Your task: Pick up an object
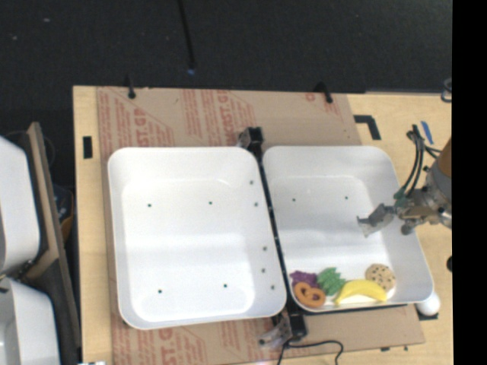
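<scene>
banana [359, 292], cookie [380, 277], grapes [304, 279] and pretzel [310, 296] in right bin [327, 173]; tool [374, 217] state unclear

- Worktop [91, 226]: pale wood, covered by a cardboard sheet [190, 120] with red print (text unreadable).
- Floor [228, 29]: dark, speckled, crossed by a thin black cable [185, 29].
- White furniture [15, 204] at the left edge, wooden-framed.

Toy foods [344, 285] along right bin's [327, 166] near edge

Two bins [190, 166]; five toy foods [346, 286].
</scene>
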{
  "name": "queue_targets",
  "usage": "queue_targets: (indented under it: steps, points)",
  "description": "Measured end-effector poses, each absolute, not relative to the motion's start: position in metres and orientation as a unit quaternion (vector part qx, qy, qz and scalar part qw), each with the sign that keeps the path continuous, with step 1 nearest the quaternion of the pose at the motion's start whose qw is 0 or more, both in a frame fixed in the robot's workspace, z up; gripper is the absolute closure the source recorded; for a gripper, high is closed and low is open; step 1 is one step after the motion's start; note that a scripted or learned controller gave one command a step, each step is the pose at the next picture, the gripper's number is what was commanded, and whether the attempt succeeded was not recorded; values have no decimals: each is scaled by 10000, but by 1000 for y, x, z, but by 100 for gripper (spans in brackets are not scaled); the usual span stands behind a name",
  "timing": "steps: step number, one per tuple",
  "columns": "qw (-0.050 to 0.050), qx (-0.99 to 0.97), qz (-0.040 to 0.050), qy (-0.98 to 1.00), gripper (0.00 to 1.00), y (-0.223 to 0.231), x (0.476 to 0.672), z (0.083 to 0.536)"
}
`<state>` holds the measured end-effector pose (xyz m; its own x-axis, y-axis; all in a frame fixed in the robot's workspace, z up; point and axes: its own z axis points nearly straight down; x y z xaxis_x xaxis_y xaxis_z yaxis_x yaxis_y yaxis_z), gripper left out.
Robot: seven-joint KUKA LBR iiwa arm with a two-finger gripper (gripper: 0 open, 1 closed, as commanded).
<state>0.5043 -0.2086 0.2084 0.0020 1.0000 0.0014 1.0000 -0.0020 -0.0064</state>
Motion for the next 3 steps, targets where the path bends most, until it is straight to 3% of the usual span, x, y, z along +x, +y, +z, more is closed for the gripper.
queue_targets:
  steps: [1, 3]
  points:
    - [-4, -7073, -2, -7069, 0, -208, 506, 212]
    - [15, -7072, 8, -7070, 0, -202, 495, 121]
